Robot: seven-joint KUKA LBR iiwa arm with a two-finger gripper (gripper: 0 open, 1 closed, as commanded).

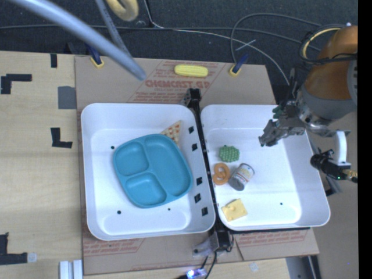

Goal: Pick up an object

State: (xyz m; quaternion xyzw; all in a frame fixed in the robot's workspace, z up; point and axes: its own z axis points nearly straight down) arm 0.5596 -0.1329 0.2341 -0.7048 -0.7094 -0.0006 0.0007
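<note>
The gripper [272, 133], whose state I cannot tell, hangs by the right bin's [308, 217] far edge, probably positioning for the green toy [229, 153].

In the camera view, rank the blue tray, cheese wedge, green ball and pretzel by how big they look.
1. Blue tray, by far the largest.
2. Cheese wedge.
3. Green ball and pretzel look about alike, so I won't rank them against each other; the cheese's lead over them is small.
</note>
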